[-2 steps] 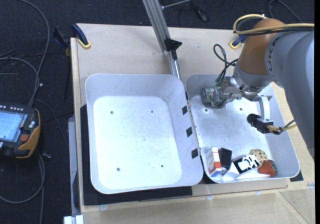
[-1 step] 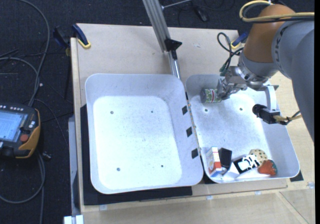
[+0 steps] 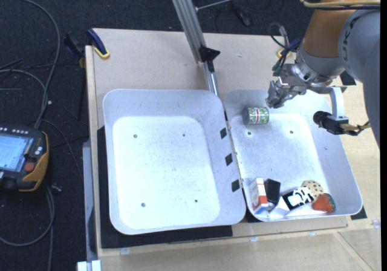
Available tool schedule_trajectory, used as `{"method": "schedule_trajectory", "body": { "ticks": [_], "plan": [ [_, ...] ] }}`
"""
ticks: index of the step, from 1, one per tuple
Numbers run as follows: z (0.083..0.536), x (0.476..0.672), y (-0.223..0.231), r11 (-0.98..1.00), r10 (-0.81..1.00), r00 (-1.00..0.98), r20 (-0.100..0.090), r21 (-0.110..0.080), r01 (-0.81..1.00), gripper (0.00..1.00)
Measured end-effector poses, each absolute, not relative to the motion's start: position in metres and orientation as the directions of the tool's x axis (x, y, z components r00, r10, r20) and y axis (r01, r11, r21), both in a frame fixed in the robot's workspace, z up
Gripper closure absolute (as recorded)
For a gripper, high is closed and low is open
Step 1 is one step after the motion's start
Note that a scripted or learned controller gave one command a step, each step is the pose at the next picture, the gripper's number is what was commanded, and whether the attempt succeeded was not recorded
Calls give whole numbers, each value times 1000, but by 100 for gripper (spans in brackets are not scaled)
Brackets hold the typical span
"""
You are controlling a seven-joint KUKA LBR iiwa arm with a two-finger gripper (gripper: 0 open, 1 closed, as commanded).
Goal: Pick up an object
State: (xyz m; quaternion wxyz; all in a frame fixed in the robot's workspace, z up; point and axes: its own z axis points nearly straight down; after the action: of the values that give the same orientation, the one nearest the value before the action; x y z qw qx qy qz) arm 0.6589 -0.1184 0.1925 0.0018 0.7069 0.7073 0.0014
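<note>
Gripper [image 3: 273, 100] hovered at the right bin's [image 3: 338, 161] far edge, its grasp state impossible to tell. Just to its left lay the green can [image 3: 256, 115] on its side, long axis running left-right.

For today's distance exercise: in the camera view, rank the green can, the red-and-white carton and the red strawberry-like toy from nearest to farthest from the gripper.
1. Green can, just left of and below the gripper.
2. and 3. Red-and-white carton and red toy, both at the right bin's near edge: too close to call.
</note>
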Motion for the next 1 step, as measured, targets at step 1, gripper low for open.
{"method": "schedule_trajectory", "body": {
  "ticks": [1],
  "plan": [
    [221,659,-118,0,1000,0,0,2,1000,100]
  ]
}}
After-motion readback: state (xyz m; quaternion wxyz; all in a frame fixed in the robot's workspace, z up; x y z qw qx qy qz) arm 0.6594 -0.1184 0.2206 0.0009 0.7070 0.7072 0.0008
